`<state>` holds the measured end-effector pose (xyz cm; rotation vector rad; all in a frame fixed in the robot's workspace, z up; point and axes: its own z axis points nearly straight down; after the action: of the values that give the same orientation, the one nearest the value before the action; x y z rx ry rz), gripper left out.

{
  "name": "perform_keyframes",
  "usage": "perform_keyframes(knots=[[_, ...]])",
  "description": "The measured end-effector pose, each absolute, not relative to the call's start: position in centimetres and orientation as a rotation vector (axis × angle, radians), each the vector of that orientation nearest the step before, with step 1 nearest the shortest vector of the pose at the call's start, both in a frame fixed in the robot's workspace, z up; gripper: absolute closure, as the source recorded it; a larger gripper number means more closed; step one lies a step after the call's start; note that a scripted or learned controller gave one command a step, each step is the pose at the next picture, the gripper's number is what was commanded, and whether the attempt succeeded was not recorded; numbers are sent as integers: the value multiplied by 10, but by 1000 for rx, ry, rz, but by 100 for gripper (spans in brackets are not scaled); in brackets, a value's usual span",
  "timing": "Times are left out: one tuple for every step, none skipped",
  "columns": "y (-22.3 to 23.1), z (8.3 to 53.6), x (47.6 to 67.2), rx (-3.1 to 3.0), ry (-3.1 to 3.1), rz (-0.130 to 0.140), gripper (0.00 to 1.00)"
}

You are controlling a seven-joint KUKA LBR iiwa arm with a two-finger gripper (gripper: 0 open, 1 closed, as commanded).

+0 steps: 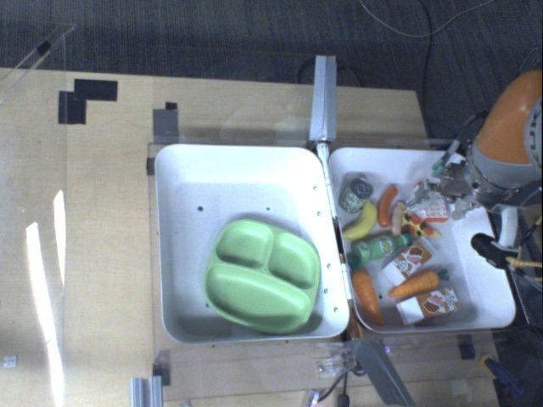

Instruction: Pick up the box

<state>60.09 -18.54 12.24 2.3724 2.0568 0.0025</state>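
Several small boxes lie in the right bin (501,312). A white and red box (407,261) sits mid-bin, and a white and brown box (433,303) lies near the front. A third white and red carton (430,208) lies at the back right. My gripper (448,185) comes in from the right and hangs just above and beside that third carton. The grey wrist with its orange band (509,130) covers the bin's far right corner. Whether the carton is touched or held cannot be made out.
The right bin also holds a tin can (355,195), a banana (363,221), a sausage (387,205), a green bottle (377,248) and two carrots (366,295) (416,284). A green divided plate (261,274) lies in the left bin (182,227).
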Motion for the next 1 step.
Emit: perform_keyframes(knots=[[-197,90,627,2266,2159,12,0]])
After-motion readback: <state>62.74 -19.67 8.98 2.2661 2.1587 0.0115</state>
